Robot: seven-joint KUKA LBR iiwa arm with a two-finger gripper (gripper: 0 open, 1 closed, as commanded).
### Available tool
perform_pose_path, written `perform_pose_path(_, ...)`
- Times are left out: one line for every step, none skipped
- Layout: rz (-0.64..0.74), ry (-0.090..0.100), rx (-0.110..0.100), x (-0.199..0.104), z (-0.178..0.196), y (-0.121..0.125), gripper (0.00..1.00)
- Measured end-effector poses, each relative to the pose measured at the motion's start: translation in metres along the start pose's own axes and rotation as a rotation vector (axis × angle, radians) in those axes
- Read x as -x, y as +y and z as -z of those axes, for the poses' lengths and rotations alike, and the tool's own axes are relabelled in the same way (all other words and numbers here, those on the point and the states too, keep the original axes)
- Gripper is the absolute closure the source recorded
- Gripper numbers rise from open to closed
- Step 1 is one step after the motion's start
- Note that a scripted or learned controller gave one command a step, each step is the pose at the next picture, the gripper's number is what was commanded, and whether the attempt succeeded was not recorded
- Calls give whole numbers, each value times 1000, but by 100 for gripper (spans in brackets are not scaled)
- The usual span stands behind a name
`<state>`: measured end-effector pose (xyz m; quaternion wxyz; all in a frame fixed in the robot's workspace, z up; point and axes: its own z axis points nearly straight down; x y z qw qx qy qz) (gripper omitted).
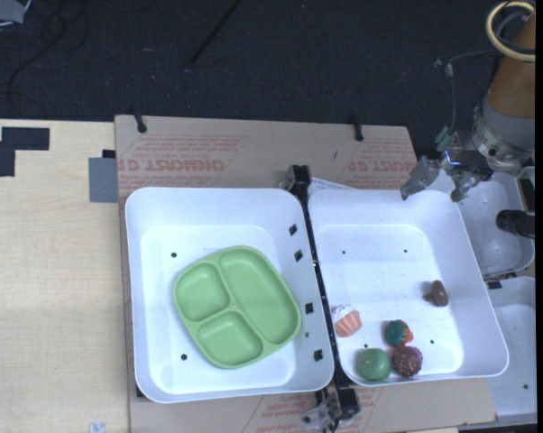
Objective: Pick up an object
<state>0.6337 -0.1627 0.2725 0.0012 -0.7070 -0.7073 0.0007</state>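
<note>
Near the right bin's front wall: the likeliest things to pick lie here, in the right bin (452,242), all resting on its floor with nothing holding them.
Cluster: a green ball (373,364), a dark red ball (407,361) just beside it, and a teal and orange piece (398,333) just behind the two, close enough that they may be touching.
Pink and white piece: (345,321) sits apart, toward the divider side of the right bin.
Brown lump: (436,292) lies alone near the right bin's outer wall.
Gripper: (437,181) hangs over the right bin's far rim, well apart from every object, its two fingers spread apart with nothing between them.
Risk, crowding: a descent on the cluster could land a finger on a neighbour and push the round pieces away instead of closing around one.
Risk, walls: the cluster sits close to the front wall, so a finger may strike the rim or pin a piece against it.
Risk, rolling: the balls look prone to slip out of a two-finger squeeze; the lone brown lump looks the safer target.
Left bin: (154,242), beside the right bin across the divider, holds a green divided plate (236,307) with three compartments, lying flat.
</note>
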Motion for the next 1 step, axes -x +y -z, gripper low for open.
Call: perform_pose_path(1, 0, -4, 1, -54, 10, 0)
